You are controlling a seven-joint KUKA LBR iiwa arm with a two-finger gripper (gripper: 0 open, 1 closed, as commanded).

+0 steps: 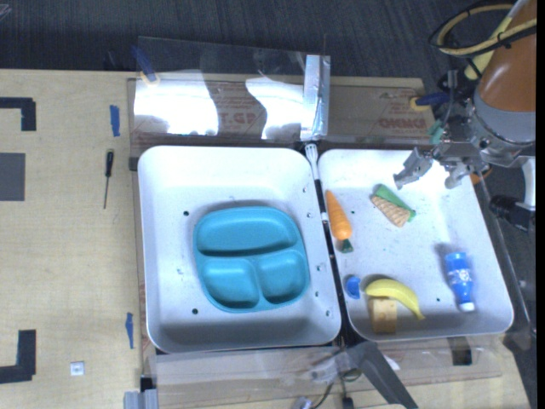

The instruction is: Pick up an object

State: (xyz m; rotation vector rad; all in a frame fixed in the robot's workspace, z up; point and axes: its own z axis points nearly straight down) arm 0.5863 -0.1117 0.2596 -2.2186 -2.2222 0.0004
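The gripper point(435, 170) is hovering with fingers spread, holding nothing, near the right bin's point(490, 254) far right rim. Just below-left of it the green-and-tan piece point(392, 205) is lying; the carrot point(339, 220), banana point(394, 295) and blue bottle point(458, 279) are sitting farther off, bare floor between.

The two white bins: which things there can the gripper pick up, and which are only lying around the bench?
For the job:
orange toy carrot
yellow toy banana
blue plastic bottle
green and tan toy corn cob
small tan block
open two-finger gripper

Just lying about:
blue divided plastic tray
black screwdriver
clear plastic sheet
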